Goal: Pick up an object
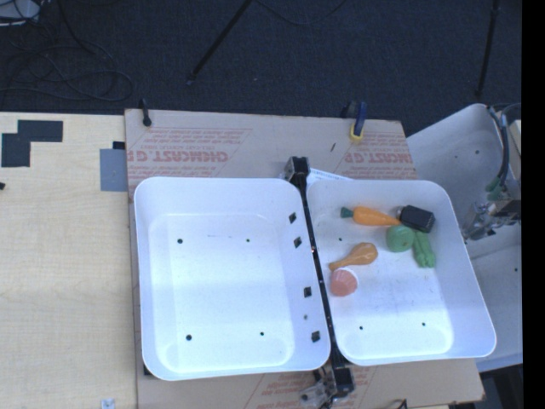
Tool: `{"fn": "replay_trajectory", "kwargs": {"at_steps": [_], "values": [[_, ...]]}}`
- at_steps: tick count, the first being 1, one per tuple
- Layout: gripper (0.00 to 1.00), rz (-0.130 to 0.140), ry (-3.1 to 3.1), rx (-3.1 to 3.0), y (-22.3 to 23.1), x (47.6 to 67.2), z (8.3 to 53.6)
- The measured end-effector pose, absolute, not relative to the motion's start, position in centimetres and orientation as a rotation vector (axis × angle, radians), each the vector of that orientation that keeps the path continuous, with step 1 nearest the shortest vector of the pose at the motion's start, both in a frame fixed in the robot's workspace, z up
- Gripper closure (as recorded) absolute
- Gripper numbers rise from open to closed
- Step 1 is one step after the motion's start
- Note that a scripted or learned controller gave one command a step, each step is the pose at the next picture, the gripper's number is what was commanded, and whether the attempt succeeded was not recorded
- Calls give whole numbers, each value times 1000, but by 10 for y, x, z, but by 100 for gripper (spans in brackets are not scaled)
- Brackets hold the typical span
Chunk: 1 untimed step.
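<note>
A dark carpeted floor [281,49] with cables lies behind a pale wooden bench [60,271]. A printed cardboard sheet [213,147] is held to the bench at its far edge by a clamp [358,124].

The candidate objects all lie in the far half of the right bin [464,318]:
- An orange toy carrot [375,216] lies lengthwise near the far wall.
- A black block [417,219] sits just beside the carrot's right end.
- A green toy [410,243] is just below the black block.
- An orange gourd-shaped piece [358,256] lies toward the bin's middle.
- A pink round piece [343,285] lies at the gourd-shaped piece's narrow end, close to the bin's left wall.

The left bin [221,352] adjoins the right bin along a seam set with black clips [308,262].

The gripper [490,211] is outside the right bin's right rim, apart from every object. It is too small and indistinct to tell whether it is spread or closed. The grey arm [460,143] rises behind it.
</note>
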State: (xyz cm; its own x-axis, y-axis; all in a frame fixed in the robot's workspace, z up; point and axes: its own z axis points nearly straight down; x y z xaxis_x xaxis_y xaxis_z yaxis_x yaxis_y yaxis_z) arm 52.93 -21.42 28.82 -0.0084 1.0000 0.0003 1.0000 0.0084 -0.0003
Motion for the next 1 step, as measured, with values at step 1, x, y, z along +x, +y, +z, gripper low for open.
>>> {"fn": "replay_trajectory", "kwargs": {"at_steps": [1], "values": [[100,-1,-2228,-2212,-152,567,283]]}}
